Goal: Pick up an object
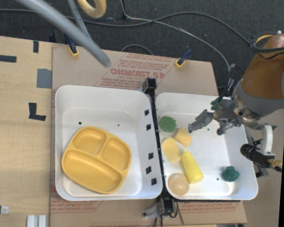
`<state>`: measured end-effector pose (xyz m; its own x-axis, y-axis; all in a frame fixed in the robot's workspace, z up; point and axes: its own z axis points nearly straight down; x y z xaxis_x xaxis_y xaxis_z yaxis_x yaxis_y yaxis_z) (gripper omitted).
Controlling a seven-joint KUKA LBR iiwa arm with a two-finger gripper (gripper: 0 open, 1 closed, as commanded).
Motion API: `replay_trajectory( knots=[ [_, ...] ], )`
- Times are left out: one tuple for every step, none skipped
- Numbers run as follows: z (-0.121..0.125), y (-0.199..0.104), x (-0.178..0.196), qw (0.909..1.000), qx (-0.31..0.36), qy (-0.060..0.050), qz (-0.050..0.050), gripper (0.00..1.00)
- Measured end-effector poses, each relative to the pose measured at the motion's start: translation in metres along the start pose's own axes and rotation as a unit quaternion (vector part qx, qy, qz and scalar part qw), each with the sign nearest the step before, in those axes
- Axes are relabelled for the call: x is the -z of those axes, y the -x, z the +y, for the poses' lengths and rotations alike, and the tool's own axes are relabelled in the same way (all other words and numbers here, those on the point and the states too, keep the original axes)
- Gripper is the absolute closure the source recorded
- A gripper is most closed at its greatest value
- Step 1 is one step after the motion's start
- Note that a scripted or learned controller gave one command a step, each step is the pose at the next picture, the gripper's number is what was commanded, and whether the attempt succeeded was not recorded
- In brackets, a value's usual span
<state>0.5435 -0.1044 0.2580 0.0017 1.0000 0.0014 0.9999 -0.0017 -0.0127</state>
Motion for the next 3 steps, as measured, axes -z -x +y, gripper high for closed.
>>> replay_trajectory(
  knots=[
    [0.002, 0.000, 0.006, 1.0000, 0.002, 0.005, -0.001, 0.00],
    [-0.001, -0.003, -0.059, 1.0000, 0.001, 0.002, 0.000, 0.00],
    [-0.004, -0.003, -0.124, 1.0000, 0.001, 0.002, 0.000, 0.00]
  ],
)
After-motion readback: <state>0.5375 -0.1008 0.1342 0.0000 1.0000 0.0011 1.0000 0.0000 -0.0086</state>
